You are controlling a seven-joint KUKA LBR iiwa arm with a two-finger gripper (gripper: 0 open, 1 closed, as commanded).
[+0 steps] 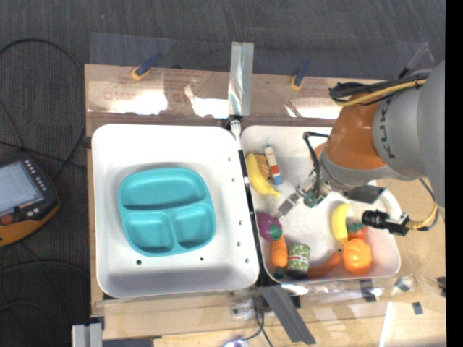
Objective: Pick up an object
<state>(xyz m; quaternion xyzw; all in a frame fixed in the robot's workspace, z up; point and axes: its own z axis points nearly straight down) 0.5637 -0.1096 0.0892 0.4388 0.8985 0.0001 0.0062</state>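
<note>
My gripper [298, 199] hangs over the middle of the right bin [391, 267], open, with nothing between its fingers. Just to its left lie a yellow banana [259, 176] and a small white bottle with a red band [273, 163]. Below it are a purple round piece [270, 228], an orange carrot [278, 252] and a green can [298, 257]. To its right a yellow lemon-like fruit [339, 221] sits beside an orange pepper [357, 255], with a red-orange chili [327, 264] along the front wall.
The left bin [108, 165] holds a teal divided plate [168, 210]. A raised divider [244, 194] separates the bins. The grey arm with its orange band [358, 139] covers the right bin's far right corner. A handheld pendant [22, 194] and cables lie on the floor at left.
</note>
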